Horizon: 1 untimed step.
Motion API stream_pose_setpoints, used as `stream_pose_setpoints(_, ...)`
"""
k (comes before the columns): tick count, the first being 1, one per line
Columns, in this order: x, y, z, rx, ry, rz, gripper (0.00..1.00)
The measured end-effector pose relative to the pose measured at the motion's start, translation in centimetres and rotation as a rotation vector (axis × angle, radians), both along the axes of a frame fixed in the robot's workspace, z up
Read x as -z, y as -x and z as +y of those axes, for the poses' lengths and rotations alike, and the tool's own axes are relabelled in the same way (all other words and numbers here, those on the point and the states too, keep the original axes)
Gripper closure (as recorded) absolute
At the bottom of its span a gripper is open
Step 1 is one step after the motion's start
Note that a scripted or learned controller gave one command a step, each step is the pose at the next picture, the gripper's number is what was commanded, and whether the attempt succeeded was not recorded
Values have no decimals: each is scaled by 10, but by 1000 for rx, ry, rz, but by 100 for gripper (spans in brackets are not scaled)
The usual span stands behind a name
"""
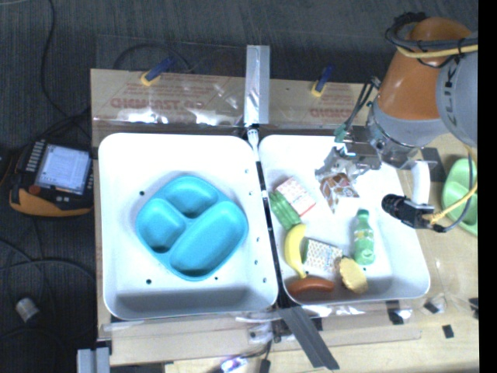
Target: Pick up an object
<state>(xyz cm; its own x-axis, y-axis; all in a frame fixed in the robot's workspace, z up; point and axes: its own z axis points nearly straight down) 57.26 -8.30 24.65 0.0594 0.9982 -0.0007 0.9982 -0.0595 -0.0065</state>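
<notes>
The hand (342,164) grips a crinkled snack packet (337,183).

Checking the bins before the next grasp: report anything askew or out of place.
Nothing is spilled or visibly damaged. The right bin holds a loose jumble, with the banana and green bottle lying flat. The blue tray sits diagonally in the left bin.

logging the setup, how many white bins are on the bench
2. The shallow white plastic bin on the left holds a blue divided tray; the second shallow white bin sits beside it on the right, holding the small food items. None looks hidden.
</notes>
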Motion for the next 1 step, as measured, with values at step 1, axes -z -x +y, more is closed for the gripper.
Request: stream_pose_setpoints(1,-49,-15,-17,-179,2,-4,100)
